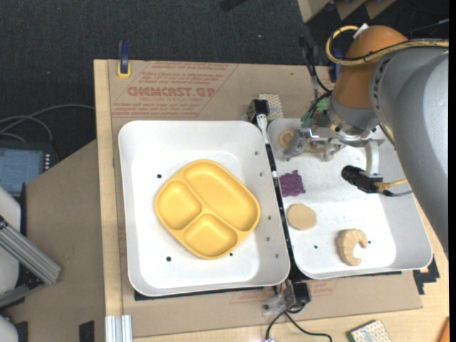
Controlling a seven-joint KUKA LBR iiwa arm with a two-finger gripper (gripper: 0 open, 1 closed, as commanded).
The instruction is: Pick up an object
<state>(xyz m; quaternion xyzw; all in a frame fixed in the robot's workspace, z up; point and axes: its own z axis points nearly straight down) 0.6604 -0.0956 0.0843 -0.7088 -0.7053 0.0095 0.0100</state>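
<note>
Purple cloth scrap (291, 183) is lying in my right bin (399, 258) beside the divider, looking soft and light, best pinched mid-fold; my gripper (315, 142) is hovering above, its opening impossible to tell.

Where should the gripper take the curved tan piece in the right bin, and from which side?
Probably from straight above, closing across the thick middle of the curved tan piece. It lies flat near the right bin's front edge, its hooked end pointing right, with open floor around it. The round tan disc sits apart to its upper left, so the fingers should have room.
</note>
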